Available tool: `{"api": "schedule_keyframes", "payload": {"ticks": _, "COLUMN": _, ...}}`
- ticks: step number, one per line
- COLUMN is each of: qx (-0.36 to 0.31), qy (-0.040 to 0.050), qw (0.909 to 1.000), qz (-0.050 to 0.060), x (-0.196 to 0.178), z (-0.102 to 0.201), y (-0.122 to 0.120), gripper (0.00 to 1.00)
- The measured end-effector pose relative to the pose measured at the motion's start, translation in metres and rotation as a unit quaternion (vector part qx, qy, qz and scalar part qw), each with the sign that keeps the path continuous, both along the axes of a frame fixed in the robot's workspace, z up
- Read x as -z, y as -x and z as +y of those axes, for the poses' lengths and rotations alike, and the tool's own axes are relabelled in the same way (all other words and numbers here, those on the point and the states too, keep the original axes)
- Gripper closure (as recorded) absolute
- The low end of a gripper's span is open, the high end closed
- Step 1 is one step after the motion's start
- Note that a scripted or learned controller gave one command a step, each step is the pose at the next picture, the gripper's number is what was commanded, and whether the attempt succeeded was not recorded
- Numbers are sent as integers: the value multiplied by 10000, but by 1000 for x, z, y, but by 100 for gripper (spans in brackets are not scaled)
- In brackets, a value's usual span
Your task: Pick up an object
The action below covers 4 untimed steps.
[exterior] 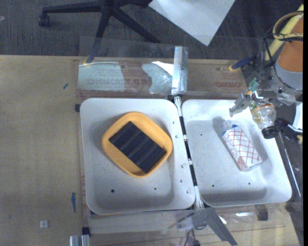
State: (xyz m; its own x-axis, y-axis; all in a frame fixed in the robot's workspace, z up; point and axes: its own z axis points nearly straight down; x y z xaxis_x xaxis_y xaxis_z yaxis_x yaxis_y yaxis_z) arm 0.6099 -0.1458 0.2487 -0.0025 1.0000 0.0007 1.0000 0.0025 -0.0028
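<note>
A clear plastic bottle (pixel 240 146) with a red-and-white checked label lies on its side in the right bin (pixel 231 192), cap end toward the far left. In the left bin (pixel 96 192) rests a yellow-orange rounded-square object (pixel 137 143) with a dark ribbed panel on top. My gripper (pixel 250 100) hangs over the right bin's far right corner, above and to the right of the bottle. A small translucent yellowish thing (pixel 263 114) shows just below the gripper; whether it is held is unclear.
A divider rim (pixel 186 149) separates the two bins. A shiny clear plastic sheet and a metal post (pixel 179 72) stand behind the bins. The arm's grey and orange body (pixel 291 57) occupies the upper right. An office chair base (pixel 101 14) sits on the floor beyond the bench.
</note>
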Motion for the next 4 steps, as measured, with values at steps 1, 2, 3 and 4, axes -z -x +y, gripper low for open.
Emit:
{"api": "schedule_keyframes", "payload": {"ticks": 1, "qx": -114, "qy": 10, "qw": 9999, "qz": -27, "x": 145, "z": -9, "y": 1, "gripper": 0}}
{"api": "schedule_keyframes", "payload": {"ticks": 2, "qx": -1360, "qy": 32, "qw": 9907, "qz": -96, "x": 154, "z": -6, "y": 7, "gripper": 0}}
{"api": "schedule_keyframes", "payload": {"ticks": 3, "qx": -2439, "qy": 51, "qw": 9697, "qz": -106, "x": 154, "z": -7, "y": -6, "gripper": 0}}
{"api": "schedule_keyframes", "payload": {"ticks": 4, "qx": -2418, "qy": 61, "qw": 9702, "qz": -136, "x": 143, "z": -8, "y": -7, "gripper": 100}}
